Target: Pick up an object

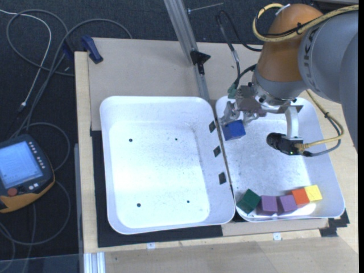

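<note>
My gripper (235,120) hangs over the far left part of the right bin (318,152), close to the wall it shares with the left bin. A blue cube (234,131) sits between the fingertips, tilted a little, and looks raised off the bin floor. The grey arm with its orange band reaches in from the upper right and hides the bin's far edge. Along the near edge of the right bin lies a row of cubes: green (248,200), purple (268,204), a second purple (287,203), orange (301,198) and yellow (313,194).
The left bin (114,152) holds only dark specks. A slanted metal pole (181,24) comes down to the bins' shared far corner. A black module (283,143) with a cable hangs off the wrist. A teach pendant (20,166) lies off the bench at left.
</note>
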{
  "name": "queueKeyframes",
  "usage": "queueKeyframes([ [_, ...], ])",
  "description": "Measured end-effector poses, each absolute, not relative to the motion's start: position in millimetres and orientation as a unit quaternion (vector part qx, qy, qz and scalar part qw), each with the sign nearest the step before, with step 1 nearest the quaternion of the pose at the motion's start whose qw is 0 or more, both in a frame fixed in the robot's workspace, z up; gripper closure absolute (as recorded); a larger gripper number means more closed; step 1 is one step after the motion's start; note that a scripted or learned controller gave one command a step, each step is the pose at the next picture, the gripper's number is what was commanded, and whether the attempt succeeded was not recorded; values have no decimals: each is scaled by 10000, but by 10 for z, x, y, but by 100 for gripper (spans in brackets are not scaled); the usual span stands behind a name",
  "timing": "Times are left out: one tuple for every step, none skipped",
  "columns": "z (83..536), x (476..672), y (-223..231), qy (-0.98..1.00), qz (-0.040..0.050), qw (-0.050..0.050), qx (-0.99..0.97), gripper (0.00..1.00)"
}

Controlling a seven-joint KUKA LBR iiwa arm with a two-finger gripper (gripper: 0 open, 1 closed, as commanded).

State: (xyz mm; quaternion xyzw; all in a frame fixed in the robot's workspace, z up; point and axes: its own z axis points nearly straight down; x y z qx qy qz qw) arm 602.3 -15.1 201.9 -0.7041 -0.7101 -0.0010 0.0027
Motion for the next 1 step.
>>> queueKeyframes([
  [1993, 5946, 459, -7097, 3, 35, -7045, 100],
])
